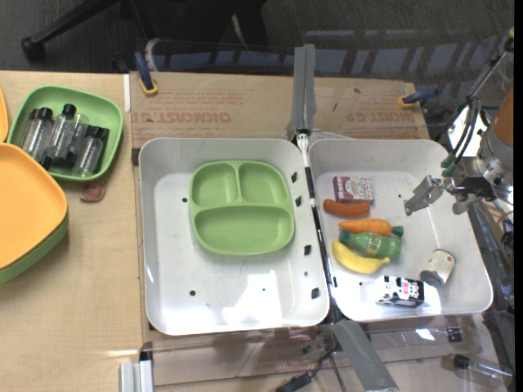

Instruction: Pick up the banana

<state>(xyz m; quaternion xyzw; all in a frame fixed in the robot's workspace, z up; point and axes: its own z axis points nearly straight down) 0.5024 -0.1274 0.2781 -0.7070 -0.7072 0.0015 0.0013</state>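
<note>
The yellow banana (359,259) lies in the right bin (467,288), near its left wall, curved side toward the front. A green bottle (377,243) rests against its far side. My gripper (442,202) hovers over the right part of that bin, well to the right of the banana and slightly farther back. Its fingers are spread open with nothing between them.
The right bin also holds an orange carrot (365,226), a red-brown sausage (346,207), a small box (353,189), a tipped can (437,266) and a black-and-white carton (400,291). A green divided plate (242,206) sits in the left bin (163,251).
</note>
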